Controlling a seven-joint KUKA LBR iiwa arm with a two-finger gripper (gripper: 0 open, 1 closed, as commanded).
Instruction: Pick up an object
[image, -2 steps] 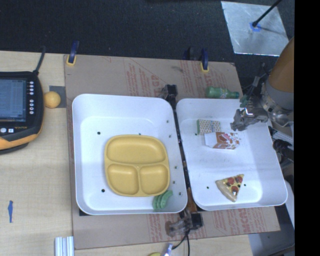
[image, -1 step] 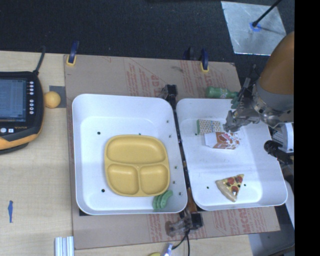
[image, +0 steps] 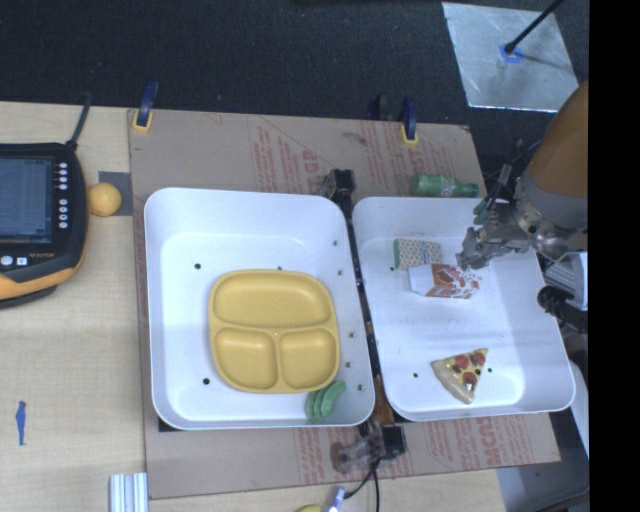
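Note:
The right bin (image: 520, 330) holds a small patterned packet (image: 416, 251), a white and red card-like packet (image: 444, 281) just below it, and a toy pizza slice (image: 462, 372) near the front. My gripper (image: 473, 252) hangs over the right bin's upper part, its tip just above and right of the white and red packet. I see nothing held between its fingers. In the left bin (image: 170, 300) lies a yellow divided plate (image: 272, 330), with a green toy (image: 324, 401) at the bin's front right corner.
A green bottle (image: 444, 185) lies on the cardboard behind the right bin. A teach pendant (image: 35, 220) and a yellow ball (image: 104, 198) sit at the left of the bench. Clamps hold the cardboard at the back edge.

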